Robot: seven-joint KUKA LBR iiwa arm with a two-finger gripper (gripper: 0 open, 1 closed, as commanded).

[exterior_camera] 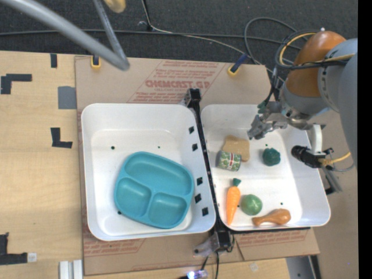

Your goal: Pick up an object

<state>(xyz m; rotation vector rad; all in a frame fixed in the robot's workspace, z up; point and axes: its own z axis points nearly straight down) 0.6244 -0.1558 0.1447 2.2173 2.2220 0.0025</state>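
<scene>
Camera view shows you the gripper [257, 131] poised over the right bin [308, 182], above the tan block [238, 147] and nothing visibly between its tips; whether it is released or clenched, you cannot tell; the approach step is in hand; next you must descend onto the block, just at seven o'clock from the tips, beside the can [229, 160].

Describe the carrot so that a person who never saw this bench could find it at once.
Look in the right bin, at its near-left corner beside the divider. The carrot lies there with its green top pointing away, just left of a green ball. It is the only long orange thing.
</scene>
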